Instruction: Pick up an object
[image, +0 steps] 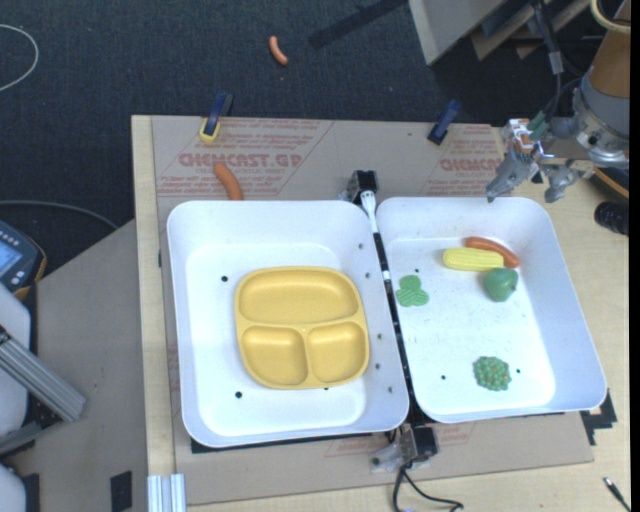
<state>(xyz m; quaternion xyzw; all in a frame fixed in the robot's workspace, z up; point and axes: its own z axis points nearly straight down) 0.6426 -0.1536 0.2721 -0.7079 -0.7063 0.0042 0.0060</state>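
Two white bins lie side by side on my bench – the left bin (190, 330) and the right bin (560, 330), touching along their middle edge. The left one holds a single yellow divided tray (300, 325) with three compartments. The right one holds five small toy foods: one yellow corn cob (472, 260) with one red sausage (492, 246) just behind it, one green pepper (501, 284) beside the cob's right end, one flat green leafy piece (411, 292) near the left wall, and one knobbly green cluster (491, 373) toward the front. One more orange sausage (229, 181) lies on the cardboard behind the left bin. My claw (525, 165) hangs above the right bin's far rim – whether released or clenched, I cannot tell.
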